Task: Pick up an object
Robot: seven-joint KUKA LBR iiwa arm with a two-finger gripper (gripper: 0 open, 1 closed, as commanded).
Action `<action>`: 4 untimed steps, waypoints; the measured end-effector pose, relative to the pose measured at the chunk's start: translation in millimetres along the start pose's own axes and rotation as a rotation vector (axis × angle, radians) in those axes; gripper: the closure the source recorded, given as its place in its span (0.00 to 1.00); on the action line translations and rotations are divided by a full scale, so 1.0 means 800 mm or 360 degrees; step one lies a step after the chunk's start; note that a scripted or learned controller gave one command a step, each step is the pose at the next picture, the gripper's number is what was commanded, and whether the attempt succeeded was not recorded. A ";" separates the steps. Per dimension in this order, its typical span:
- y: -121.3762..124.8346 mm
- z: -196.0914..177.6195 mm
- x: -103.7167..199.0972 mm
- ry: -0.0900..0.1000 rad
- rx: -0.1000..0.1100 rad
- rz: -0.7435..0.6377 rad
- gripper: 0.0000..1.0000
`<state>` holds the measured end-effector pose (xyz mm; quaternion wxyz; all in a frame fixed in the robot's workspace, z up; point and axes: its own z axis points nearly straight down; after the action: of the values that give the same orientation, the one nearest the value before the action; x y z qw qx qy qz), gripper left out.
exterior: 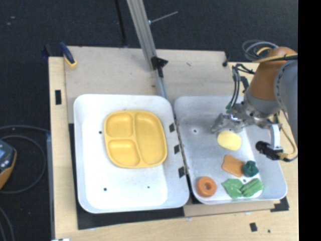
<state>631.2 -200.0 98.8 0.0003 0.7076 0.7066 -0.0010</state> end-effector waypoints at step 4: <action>0.004 -0.205 -0.008 -0.0001 -0.0012 -0.0007 1.00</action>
<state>634.4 -206.0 263.1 0.0032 0.7061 0.7081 0.0015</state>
